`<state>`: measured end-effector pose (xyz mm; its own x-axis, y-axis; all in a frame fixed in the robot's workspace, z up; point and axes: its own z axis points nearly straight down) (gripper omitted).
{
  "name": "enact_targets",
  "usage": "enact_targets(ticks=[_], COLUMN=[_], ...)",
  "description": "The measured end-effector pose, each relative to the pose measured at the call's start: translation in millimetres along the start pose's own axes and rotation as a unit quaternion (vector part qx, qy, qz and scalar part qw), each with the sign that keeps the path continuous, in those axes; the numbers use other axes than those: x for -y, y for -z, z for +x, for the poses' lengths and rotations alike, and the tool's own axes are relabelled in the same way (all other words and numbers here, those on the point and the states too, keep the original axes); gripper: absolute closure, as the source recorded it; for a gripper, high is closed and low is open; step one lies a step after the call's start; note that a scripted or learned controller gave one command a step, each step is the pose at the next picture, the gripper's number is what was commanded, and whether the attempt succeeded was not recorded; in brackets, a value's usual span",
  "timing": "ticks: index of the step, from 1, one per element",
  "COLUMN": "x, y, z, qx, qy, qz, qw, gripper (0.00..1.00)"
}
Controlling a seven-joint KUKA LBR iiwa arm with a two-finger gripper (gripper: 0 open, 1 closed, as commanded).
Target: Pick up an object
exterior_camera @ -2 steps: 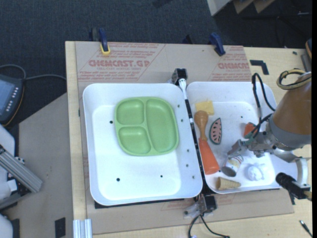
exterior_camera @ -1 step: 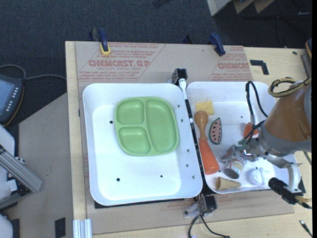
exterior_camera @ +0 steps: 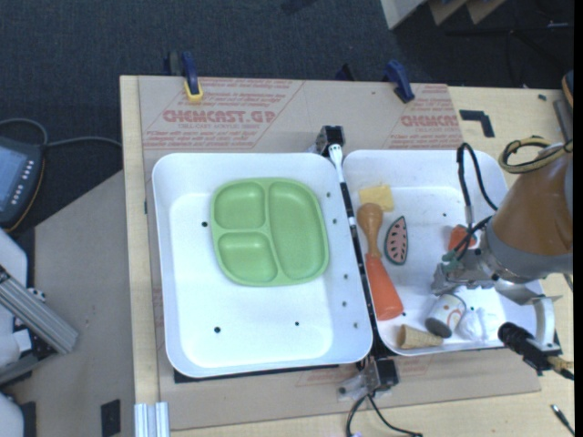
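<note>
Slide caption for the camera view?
Gripper low in right bin among toy food; green divided plate in left bin.

A green divided plate (exterior_camera: 271,231) lies in the left bin (exterior_camera: 173,271), toward its far edge; two blue clamps (exterior_camera: 190,73) grip the bench's far edge.

Both bins: left bin (exterior_camera: 182,335), right bin (exterior_camera: 428,171), smooth white plastic, slight gloss. Divided green tray (exterior_camera: 270,231) matt plastic, even sheen. Bench top (exterior_camera: 301,112) brown paper-faced board (red print on it), matt. Carrot (exterior_camera: 383,289) and watermelon slice (exterior_camera: 395,240) look like moulded plastic, semi-gloss. Arm wrist band (exterior_camera: 542,217) smooth orange, satin. Gripper (exterior_camera: 453,280) grey metal look, dull. Floor (exterior_camera: 91,25) dark carpet, rough weave.
</note>
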<state>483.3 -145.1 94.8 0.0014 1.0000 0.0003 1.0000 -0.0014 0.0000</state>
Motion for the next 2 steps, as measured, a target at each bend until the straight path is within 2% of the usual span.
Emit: enact_targets(ticks=[2], x=[-6.8], y=[91.3], z=[12.0], qx=[0.001], qy=[0.001], qz=[-0.003], qw=[1.0], gripper=[1.0])
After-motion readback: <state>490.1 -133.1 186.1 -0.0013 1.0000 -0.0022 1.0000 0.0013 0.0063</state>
